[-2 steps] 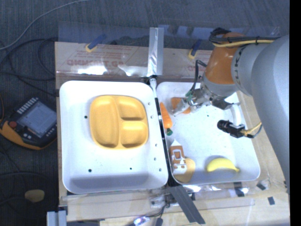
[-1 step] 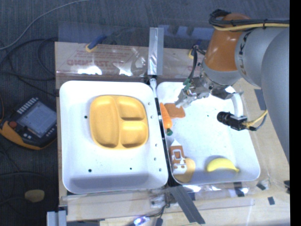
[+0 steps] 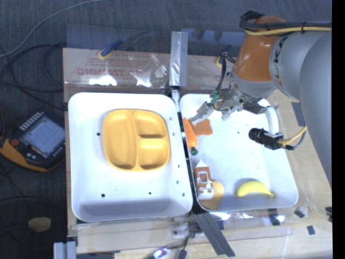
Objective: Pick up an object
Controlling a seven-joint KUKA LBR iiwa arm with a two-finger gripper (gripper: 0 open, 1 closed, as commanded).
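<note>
The two-finger gripper [image 3: 207, 111] is seen low over the far-left part of the right-hand shallow white bin [image 3: 280, 169]; whether anything is gripped cannot be told; a flat orange wedge-shaped piece [image 3: 202, 127] lies just beneath it, beside a slim orange carrot-like toy [image 3: 190, 135] along the bin's left wall. Nothing is judged lifted yet; a yellow plastic banana [image 3: 254, 189] rests near the near-right corner, and a divided yellow plastic tray [image 3: 136, 139] occupies the left bin.
</note>
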